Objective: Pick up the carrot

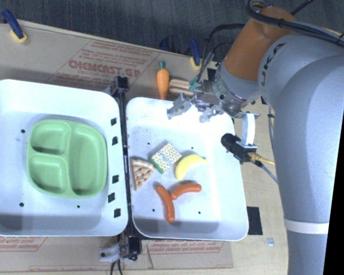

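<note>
- Cardboard sheeting [100, 61] covers the bench under two shallow white bins; the left bin [1, 143] holds a green divided tray [67, 158] near its middle.
- Outside both bins, the carrot [161, 82] lies on the cardboard just beyond the far edge of the right bin [230, 198], near that bin's far-left corner, green top pointing away from the bin.
- Over the far edge of the right bin, the gripper [193, 108] hangs just beside the carrot and apart from it; its fingers look spread, with nothing between them.
- Toward the right bin's near half lie a waffle piece [141, 172], a yellow-green block [165, 157], a banana [187, 165] and two sausages [175, 198], none of them the target.
- By my judgement the pick has not happened: the carrot rests untouched, so what is left is lining up over it, closing and lifting.
</note>
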You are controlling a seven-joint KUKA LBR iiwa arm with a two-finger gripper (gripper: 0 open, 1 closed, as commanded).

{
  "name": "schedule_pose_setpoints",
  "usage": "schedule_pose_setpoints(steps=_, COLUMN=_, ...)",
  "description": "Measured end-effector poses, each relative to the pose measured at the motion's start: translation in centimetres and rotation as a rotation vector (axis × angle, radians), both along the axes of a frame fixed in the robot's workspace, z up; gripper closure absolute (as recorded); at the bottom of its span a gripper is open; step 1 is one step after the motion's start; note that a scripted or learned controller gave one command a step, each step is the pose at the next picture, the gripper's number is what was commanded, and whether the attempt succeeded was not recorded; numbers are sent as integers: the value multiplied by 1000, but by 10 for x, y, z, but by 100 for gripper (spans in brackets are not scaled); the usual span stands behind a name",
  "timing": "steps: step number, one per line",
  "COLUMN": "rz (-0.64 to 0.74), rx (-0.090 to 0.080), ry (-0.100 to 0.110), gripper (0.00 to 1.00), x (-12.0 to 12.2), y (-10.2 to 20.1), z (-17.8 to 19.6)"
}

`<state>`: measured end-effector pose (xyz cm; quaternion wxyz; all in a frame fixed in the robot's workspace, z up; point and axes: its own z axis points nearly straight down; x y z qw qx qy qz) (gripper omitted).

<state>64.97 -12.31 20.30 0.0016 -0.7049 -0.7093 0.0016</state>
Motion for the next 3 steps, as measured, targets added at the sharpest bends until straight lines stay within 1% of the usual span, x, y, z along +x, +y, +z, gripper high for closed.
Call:
schedule_pose_setpoints(steps=1, rz=-48, rx=-1, ry=0, gripper=0, x=6, y=-74, z=-60)
schedule_pose_setpoints(steps=2, rz=39, rx=2, ry=0, gripper=0, x=7, y=3, z=-112)
schedule_pose_setpoints(steps=3, rz=49, rx=0, ry=-3, gripper=0, x=7, y=-70, z=-53)
